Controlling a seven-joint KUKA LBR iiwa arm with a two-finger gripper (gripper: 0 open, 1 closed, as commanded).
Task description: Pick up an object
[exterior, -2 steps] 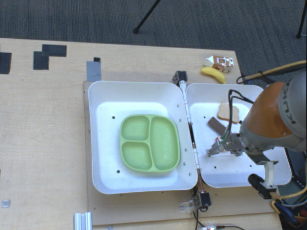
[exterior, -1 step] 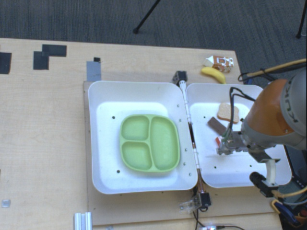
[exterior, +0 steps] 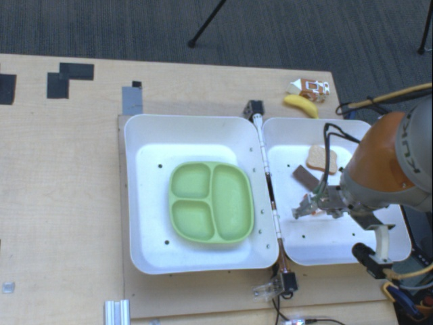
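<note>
In the camera view, the end effector (exterior: 308, 207) is seen low in the right bin (exterior: 338, 246), beside a dark flat piece (exterior: 304, 177) and below a slice of bread (exterior: 322, 158) (both lie on the bin floor). Whether it is open cannot be told. A green divided plate (exterior: 211, 202) is placed in the left bin (exterior: 145, 202). A banana (exterior: 300, 104) lies on the table (exterior: 61, 202).

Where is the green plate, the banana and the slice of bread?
green divided plate (exterior: 211, 202): camera view, its middle ridge.
banana (exterior: 300, 104): camera view, middle of its curve.
slice of bread (exterior: 322, 159): camera view, its flat face.
</note>
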